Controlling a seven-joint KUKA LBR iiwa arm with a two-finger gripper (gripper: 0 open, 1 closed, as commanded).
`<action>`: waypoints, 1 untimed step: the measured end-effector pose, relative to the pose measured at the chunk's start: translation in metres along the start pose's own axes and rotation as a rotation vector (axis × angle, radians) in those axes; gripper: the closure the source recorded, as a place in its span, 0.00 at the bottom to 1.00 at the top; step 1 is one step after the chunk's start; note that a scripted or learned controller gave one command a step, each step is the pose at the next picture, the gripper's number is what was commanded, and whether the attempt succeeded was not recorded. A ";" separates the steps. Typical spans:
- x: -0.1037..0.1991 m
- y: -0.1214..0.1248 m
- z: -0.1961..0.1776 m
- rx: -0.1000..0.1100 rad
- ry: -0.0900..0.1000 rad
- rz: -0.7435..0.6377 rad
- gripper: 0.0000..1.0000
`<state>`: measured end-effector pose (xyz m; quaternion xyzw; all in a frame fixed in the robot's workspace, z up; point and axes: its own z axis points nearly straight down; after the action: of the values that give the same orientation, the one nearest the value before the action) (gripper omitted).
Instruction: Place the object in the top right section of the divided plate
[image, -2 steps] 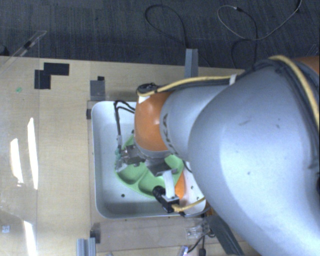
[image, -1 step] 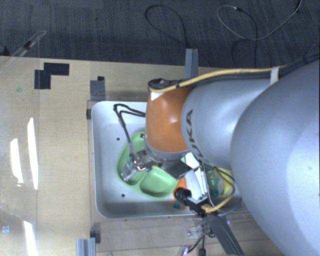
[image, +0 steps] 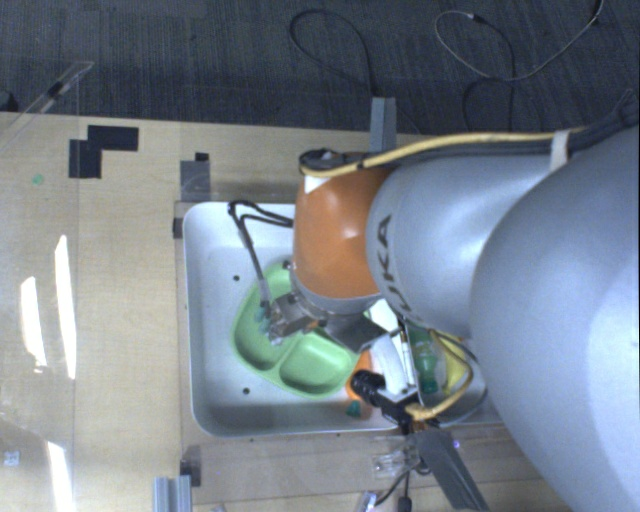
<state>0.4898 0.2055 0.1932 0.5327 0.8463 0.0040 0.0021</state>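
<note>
- Pale wooden worktop (image: 110, 330) carries a white bin (image: 210, 300).
- Grey arm (image: 480, 290) looms over the bin, covering most of it.
- Green divided plate (image: 300, 362) lies inside the bin, partly hidden.
- Gripper (image: 285, 315) sits above the plate; its grip cannot be judged.
- The object can't be picked out, so placement seems unfinished.

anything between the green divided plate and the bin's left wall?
Bare. In the camera view, only white bin floor separates the green divided plate from the white bin's left wall. The arm's orange band hangs over the plate's right side.
</note>
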 end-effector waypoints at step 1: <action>-0.062 -0.031 -0.042 0.002 -0.002 0.026 1.00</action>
<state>0.4881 0.1356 0.2348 0.5438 0.8392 0.0025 0.0022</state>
